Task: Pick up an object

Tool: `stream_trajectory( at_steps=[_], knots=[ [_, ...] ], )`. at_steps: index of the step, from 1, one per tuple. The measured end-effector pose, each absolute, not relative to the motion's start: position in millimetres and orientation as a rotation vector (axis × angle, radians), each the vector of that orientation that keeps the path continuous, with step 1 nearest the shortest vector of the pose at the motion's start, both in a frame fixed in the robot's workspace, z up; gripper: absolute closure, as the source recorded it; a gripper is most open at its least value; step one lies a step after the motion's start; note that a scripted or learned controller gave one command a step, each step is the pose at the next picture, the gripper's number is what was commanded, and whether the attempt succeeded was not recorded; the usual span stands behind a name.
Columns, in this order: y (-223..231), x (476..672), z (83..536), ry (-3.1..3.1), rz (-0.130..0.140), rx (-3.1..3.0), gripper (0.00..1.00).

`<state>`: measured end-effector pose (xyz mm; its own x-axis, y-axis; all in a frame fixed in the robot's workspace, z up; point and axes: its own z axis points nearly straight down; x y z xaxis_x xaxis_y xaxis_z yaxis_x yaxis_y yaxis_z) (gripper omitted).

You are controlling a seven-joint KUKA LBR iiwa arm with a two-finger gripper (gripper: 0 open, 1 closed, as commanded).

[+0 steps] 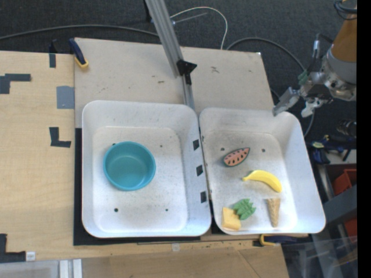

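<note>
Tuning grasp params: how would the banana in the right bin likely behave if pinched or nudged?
The banana looks like a smooth moulded toy, so probably stiff and light, and perhaps slippery between the fingers. Its curved body lies flat on the right bin floor, so a nudge would likely pivot or slide it rather than roll it. The ice cream cone lies close, so a push that way may bump it.

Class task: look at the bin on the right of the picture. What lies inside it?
The right bin holds a watermelon slice, a banana, a green leafy toy touching a yellow block, and an ice-cream cone. The bin floor beneath each stays covered.
</note>
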<state>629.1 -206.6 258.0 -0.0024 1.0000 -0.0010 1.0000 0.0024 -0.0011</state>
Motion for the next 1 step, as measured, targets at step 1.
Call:
stream_trajectory(
  at_steps=[1],
  knots=[
    [-206.7, 629.0, 258.0, -2.224, 0.003, -2.219, 0.0]
  ],
)
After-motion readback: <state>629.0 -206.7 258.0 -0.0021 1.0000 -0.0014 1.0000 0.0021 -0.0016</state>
